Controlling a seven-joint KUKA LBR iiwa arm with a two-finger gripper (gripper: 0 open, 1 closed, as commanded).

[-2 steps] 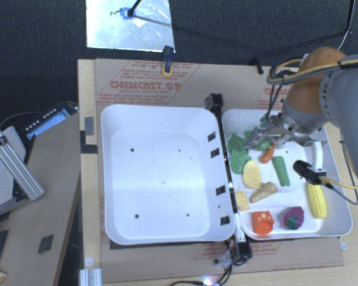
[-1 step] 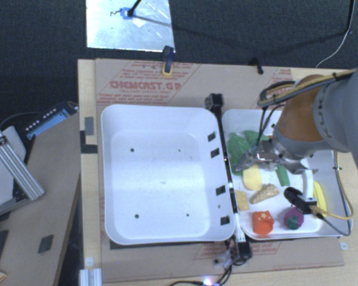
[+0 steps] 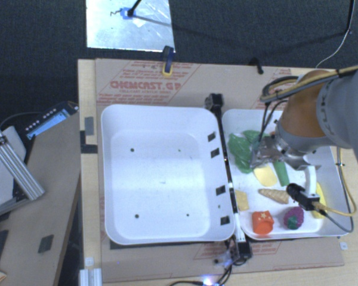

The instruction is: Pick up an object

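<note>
Fixed above the bench (image 3: 185,76), looking down at a slant. Takes in both white bins (image 3: 161,124), at middling range.

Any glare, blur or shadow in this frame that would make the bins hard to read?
Camera view: a shiny sheet beyond the bench catches mottled glare; the left bin is evenly lit and bright, with soft shadow along its walls; the toys in the right bin look slightly soft; the arm covers part of that bin.
</note>
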